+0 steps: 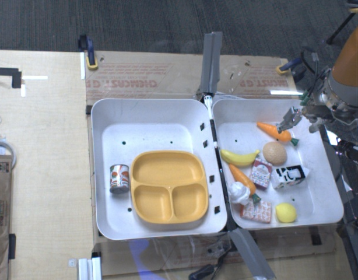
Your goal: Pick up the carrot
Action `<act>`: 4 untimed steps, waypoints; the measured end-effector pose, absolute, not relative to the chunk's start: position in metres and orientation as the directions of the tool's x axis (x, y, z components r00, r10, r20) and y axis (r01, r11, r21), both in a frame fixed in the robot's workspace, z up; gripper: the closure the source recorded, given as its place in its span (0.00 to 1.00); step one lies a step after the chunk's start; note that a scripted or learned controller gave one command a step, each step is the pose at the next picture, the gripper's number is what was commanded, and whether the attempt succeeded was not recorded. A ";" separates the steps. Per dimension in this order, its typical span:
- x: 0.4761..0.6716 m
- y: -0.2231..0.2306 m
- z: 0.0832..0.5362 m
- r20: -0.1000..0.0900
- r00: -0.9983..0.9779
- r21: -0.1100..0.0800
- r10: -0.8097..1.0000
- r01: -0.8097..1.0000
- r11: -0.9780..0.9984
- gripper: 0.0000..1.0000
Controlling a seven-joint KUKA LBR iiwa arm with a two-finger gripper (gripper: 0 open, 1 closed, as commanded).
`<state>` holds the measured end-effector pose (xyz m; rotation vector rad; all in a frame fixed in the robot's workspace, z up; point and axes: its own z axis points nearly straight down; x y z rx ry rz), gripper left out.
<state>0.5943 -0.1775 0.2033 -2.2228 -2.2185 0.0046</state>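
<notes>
Carrot [270,130] just under tool [287,122]

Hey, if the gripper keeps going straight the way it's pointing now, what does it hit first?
Most likely the carrot in the right bin. The gripper points down and left, right at the carrot's leafy end, though its height above the carrot is unclear from this single view.

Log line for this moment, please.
hand above the carrot's green end | carrot lying in right bin | not lifted
</notes>
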 end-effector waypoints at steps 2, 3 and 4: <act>0.634 -0.202 0.101 0.000 -0.038 -0.002 0.999 0.999 0.038 1.00; 0.631 -0.175 0.198 -0.001 -0.058 0.000 0.998 0.998 0.058 1.00; 0.647 -0.206 0.243 -0.002 -0.118 0.001 0.993 0.993 0.118 1.00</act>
